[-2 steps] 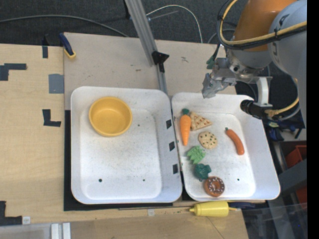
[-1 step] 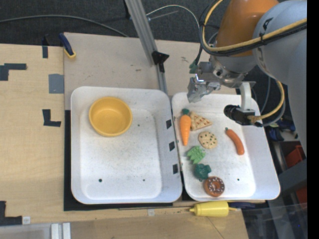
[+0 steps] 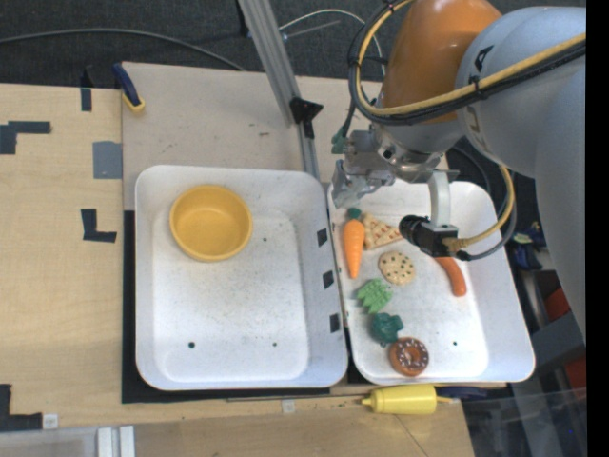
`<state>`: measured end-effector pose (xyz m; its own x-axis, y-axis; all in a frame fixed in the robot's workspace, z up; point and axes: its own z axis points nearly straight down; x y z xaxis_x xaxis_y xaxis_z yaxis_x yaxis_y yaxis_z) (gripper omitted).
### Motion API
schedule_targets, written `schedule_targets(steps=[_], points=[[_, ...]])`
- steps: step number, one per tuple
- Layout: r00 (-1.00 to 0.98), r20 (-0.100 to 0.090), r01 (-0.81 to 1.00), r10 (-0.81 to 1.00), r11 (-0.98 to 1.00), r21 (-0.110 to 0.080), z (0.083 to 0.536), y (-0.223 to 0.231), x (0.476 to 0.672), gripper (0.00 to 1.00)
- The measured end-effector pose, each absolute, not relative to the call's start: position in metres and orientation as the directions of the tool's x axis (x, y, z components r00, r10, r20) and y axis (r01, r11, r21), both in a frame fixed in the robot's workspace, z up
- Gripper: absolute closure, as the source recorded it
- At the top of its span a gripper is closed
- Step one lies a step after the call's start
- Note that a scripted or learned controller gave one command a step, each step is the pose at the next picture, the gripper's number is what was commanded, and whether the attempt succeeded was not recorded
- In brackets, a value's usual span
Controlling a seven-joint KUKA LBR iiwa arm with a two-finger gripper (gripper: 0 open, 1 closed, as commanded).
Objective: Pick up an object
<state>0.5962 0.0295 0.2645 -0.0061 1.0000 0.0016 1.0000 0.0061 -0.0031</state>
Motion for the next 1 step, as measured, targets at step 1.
schedule_targets(steps=[1], points=[[-0.006, 0.001, 1.0, 1.0, 0.006, -0.004, 0.2639, 0.0773, 0.5688, 1.0]])
